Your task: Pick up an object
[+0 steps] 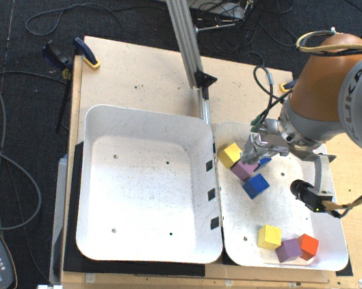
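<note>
My gripper (253, 156) hangs low over the far left part of the right bin (325, 253), right above a purple block (244, 170). A yellow block (229, 155) lies just left of it and a blue block (256, 185) just below it. The arm's wrist hides the fingertips. Near the bin's front edge sit another yellow block (270, 236), a second purple block (288, 249) and an orange block (309, 246).
The left bin (143, 182) stands beside the right one, sharing a rim with black clips. A metal pole (185, 33) slants from the top down to the bins' far edge. Cables and a black fitting (306, 192) trail at the right.
</note>
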Available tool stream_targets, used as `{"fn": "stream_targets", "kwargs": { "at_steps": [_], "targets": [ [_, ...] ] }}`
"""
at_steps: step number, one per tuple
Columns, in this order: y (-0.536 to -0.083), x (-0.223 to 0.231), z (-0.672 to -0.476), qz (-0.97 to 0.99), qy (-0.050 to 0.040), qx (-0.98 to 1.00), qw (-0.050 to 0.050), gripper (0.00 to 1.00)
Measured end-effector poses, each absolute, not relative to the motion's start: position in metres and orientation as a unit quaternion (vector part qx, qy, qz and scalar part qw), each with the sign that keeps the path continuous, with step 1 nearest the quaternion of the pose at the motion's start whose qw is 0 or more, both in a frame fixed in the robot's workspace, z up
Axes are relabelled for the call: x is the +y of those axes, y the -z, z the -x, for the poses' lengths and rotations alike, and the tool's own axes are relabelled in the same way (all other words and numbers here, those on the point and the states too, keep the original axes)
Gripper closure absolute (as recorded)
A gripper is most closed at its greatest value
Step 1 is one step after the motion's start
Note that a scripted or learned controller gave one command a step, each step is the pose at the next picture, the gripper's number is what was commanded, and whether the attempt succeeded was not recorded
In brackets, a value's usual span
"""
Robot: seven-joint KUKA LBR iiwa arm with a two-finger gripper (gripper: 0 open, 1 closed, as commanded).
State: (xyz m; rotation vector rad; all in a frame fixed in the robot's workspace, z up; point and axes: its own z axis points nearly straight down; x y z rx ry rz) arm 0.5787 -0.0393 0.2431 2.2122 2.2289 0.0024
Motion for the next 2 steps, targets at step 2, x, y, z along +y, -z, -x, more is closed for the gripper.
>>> {"fn": "stream_targets", "kwargs": {
  "at_steps": [2],
  "targets": [
    [-0.248,0.073,-0.608,-0.705,-0.0013,0.710,0.000,1.00]
  ]
}}
